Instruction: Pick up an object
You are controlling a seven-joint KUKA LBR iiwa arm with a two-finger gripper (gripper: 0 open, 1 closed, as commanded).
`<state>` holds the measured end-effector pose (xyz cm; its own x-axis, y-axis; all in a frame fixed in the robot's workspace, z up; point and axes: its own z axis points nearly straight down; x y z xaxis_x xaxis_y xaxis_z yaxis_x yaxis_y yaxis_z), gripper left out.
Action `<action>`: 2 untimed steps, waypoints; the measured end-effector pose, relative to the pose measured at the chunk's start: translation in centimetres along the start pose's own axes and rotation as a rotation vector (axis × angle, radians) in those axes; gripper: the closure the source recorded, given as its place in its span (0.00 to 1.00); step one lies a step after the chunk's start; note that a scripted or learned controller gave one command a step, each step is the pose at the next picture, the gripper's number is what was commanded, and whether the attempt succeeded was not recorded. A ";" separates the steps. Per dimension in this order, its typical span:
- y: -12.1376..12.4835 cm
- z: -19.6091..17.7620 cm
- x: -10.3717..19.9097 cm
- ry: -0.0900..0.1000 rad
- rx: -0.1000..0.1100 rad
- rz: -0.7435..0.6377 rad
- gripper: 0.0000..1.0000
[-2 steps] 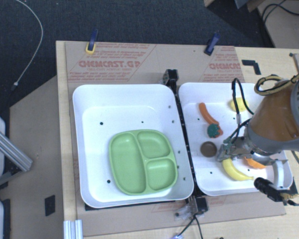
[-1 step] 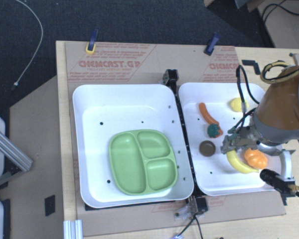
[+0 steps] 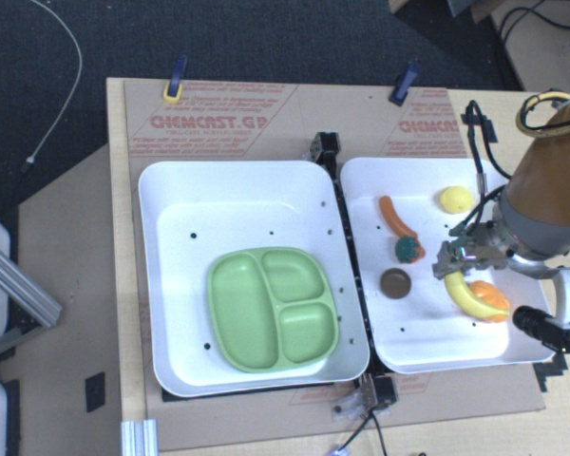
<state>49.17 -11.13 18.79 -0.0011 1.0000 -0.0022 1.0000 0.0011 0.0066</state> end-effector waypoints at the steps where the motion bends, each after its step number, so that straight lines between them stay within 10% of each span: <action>1: 0.6 -6.1 -0.6 0.000 -0.001 0.000 1.00; 2: 2.7 -5.7 5.5 0.003 0.004 -0.006 1.00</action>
<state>51.82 -5.66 24.53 -0.0073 1.0000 0.0012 1.0000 0.0073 0.0027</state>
